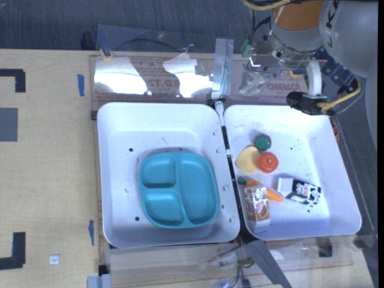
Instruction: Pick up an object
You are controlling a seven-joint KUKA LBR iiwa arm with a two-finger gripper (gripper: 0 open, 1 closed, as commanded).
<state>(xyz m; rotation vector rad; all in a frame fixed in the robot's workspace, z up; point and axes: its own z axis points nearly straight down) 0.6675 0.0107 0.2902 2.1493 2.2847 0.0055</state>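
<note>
Bright overhead light – strong glare on the clear panel behind the bins, white bins slightly blown out. Soft shadows, mild overall blur – small objects lack detail.

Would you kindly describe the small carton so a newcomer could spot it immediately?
Look in the right-hand white bin, at its near-left corner beside the divider. The small carton lies there, next to an orange carrot. It alone is a brown-and-white printed box; its neighbours are rounded toy foods.
</note>
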